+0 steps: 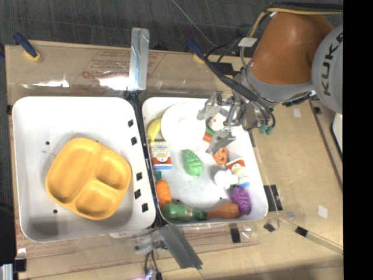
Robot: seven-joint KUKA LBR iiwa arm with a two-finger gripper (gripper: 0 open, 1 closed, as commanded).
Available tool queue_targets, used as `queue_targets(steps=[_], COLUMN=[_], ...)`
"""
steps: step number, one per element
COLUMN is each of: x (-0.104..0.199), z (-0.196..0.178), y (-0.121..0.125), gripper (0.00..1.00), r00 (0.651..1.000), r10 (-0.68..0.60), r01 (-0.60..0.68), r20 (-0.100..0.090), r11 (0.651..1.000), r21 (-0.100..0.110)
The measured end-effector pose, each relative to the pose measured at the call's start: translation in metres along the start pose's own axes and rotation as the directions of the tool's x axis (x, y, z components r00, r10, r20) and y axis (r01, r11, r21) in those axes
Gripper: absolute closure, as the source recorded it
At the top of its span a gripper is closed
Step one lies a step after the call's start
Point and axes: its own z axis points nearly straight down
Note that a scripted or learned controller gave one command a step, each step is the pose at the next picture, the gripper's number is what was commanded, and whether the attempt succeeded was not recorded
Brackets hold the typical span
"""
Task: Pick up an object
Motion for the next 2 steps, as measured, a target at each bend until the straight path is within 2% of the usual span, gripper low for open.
queue_targets(steps=[1,2], x=[0.008,-0.025], z=[0.104,0.192], y=[-0.047,-0.091], gripper=[0.0,0.0], r00=[0.999,0.997], r10=[-0.052,-0.081], r01=[0.052,0.081], r20=[-0.008,-0.001], r11=[0.999,0.997], r21=[-0.004,-0.002])
